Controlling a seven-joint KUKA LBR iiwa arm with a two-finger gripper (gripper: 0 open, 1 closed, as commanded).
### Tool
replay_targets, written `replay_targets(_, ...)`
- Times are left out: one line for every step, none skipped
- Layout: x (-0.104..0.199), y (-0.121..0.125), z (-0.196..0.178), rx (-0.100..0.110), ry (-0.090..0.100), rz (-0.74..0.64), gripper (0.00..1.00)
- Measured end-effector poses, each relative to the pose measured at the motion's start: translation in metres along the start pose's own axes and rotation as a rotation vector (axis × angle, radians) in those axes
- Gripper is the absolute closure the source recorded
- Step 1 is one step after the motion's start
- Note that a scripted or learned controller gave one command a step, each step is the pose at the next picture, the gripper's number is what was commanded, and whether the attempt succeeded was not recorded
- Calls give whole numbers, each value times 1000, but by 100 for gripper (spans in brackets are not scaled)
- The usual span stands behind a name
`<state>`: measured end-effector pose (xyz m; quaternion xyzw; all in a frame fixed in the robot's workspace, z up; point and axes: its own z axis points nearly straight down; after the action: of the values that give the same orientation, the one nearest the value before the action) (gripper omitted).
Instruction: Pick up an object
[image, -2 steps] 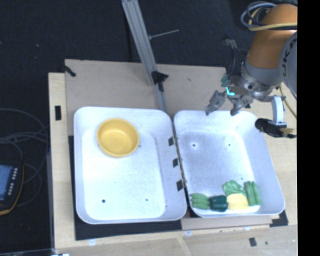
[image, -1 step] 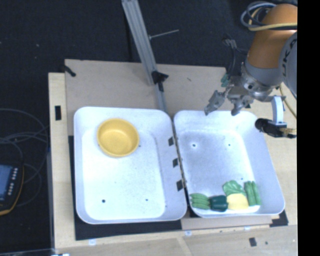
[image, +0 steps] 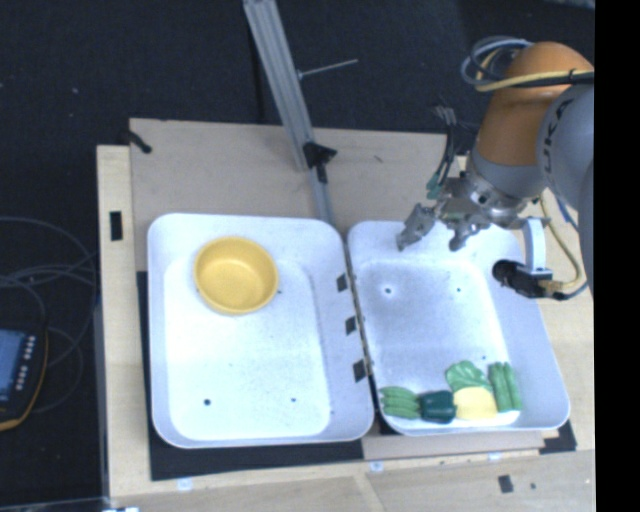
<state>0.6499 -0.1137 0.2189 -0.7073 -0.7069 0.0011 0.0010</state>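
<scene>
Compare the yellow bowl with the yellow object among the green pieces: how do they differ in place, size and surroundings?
The yellow bowl sits in the left bin; the yellow object lies in the right bin. The bowl looks larger than the object. The bowl stands alone, whereas the object is packed among green pieces. Both are yellow.

Up and to the right of the fingers, the arm is running off the frame's right edge. Well below them, the green and yellow pieces are overlapping (individual shapes too small to tell apart).
</scene>
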Motion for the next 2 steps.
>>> replay_targets(-10,-3,57,1,0,1,0)
replay_targets(-10,-1,120,2,0,0,0)
